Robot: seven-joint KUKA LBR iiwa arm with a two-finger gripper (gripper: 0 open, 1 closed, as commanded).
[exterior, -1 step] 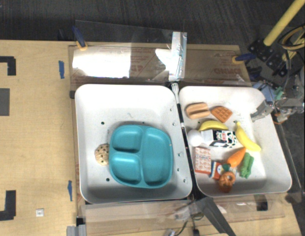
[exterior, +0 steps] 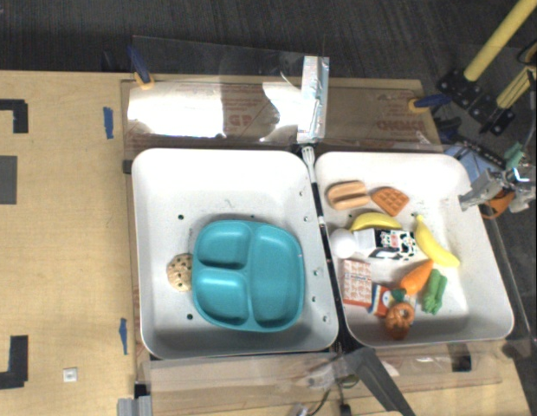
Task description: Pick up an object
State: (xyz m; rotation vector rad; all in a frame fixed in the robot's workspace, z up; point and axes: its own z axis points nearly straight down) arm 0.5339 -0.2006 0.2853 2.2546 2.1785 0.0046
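Note:
The right bin [exterior: 459,176] holds a cluster of toy foods. Among them are a hot dog [exterior: 346,193], a waffle [exterior: 390,201], two bananas [exterior: 376,222] [exterior: 436,246] and a black-and-white milk carton [exterior: 393,243]. There are also a white ball [exterior: 343,246], a carrot [exterior: 415,277], a green vegetable [exterior: 434,291], a red-and-white packet [exterior: 357,283] and a round brown-red fruit [exterior: 398,317]. My gripper [exterior: 478,198] hangs at that bin's right rim, above and to the right of the foods and touching none of them.
In the left bin [exterior: 164,189] lie a teal divided plate [exterior: 249,272] and a cookie [exterior: 178,271] at the plate's left edge. A clear plastic panel [exterior: 225,102] stands behind the bins. Yellow poles and clamps [exterior: 498,42] sit at the back right.

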